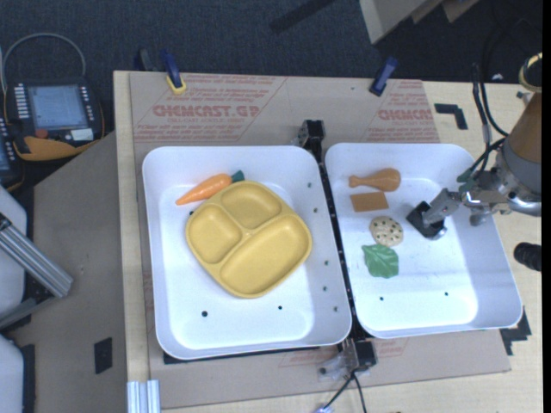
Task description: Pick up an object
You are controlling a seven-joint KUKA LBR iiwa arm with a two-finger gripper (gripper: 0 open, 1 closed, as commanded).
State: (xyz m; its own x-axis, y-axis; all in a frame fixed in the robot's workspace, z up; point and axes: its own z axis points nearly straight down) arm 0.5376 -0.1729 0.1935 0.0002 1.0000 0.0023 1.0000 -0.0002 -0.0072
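In the right bin (448, 312), near its left side, lie a tan drumstick (376, 180), a brown flat slab (369, 201), a speckled cookie (386, 231) and a green leafy piece (381, 261). My gripper (482, 206) hangs over the right part of this bin, well to the right of the cookie and apart from all four items. Nothing shows in its grasp. The left bin (172, 299) holds a yellow divided plate (248, 239) with an orange carrot (204, 188) just beyond its far left rim.
The arm (527, 140) comes in over the right bin's far right corner. A black divider strip (331, 231) runs between the bins. Blue clamps (175, 74) (383, 76) sit on the board's far edge. A control pendant (53, 114) lies off to the far left.
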